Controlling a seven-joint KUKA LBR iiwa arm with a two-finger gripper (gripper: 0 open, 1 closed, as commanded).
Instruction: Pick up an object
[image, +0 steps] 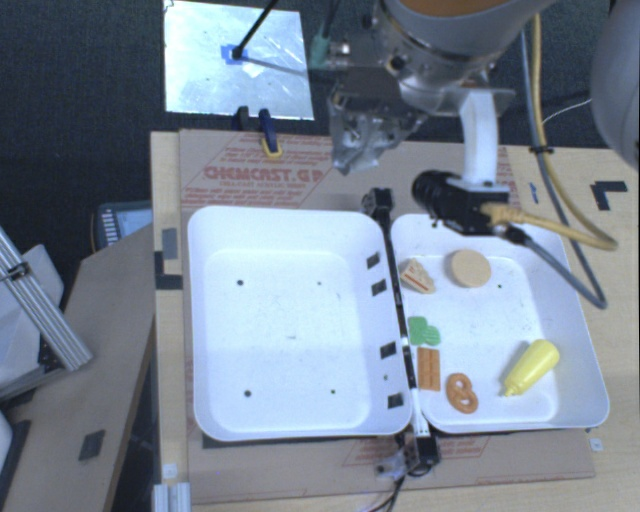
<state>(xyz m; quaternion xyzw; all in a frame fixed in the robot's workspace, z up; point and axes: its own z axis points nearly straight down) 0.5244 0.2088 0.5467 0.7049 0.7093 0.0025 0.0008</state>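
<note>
The right bin (575, 330) holds several small items. A tan wedge (418, 276) lies beside a round beige disc (469, 268) at the back. A green piece (423, 331), an orange ridged bar (429, 368) and a brown pretzel (462, 392) sit along the bin's left side. A yellow bottle (530, 366) lies at the front right. My gripper (357, 148) hangs high over the cardboard behind the bins, near the divide between them, with nothing seen in it.
The left bin (200, 300) stands beside the right one, joined by black clips (392, 300). A shiny metal sheet (235, 60) lies at the back left, with a blue and yellow clamp (268, 135) below it. An aluminium rail (40, 310) slants at the far left.
</note>
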